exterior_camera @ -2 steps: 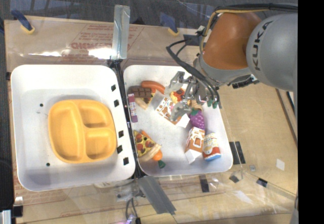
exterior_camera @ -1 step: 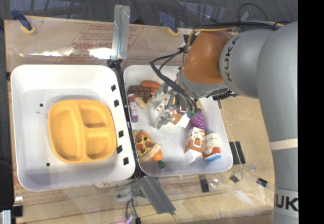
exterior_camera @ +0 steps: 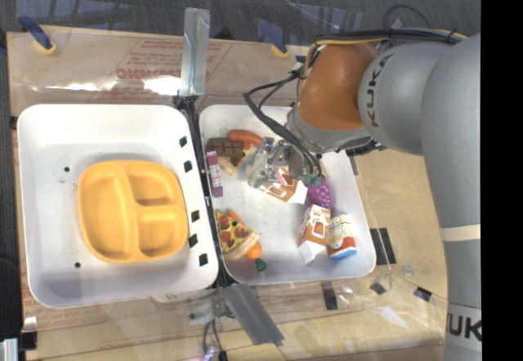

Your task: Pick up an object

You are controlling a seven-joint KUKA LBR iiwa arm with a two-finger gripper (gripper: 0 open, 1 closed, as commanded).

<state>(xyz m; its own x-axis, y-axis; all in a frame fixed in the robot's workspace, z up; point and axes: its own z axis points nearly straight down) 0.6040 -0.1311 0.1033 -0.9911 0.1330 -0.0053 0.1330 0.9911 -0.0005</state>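
The right bin (exterior_camera: pixel 359 257) holds a jumble of toy food. My gripper (exterior_camera: pixel 273 165) hangs low over the bin's upper middle, right above a small orange-and-white box (exterior_camera: pixel 283 188). Just left of the gripper lie a brown chocolate bar (exterior_camera: pixel 224 150) and a sausage (exterior_camera: pixel 243 138). A purple grape bunch (exterior_camera: pixel 320 191) sits to the gripper's right. Below that are a white-and-orange carton (exterior_camera: pixel 313 230) and a small cup (exterior_camera: pixel 342 238). A pizza slice (exterior_camera: pixel 232 230) and a carrot (exterior_camera: pixel 255 251) lie in the bin's lower left corner.
The left bin (exterior_camera: pixel 49 127) holds a yellow divided tray (exterior_camera: pixel 131 209). A purple tube (exterior_camera: pixel 215 173) lies along the right bin's left wall. The grey arm with its orange band (exterior_camera: pixel 331 90) covers the right bin's upper right corner.
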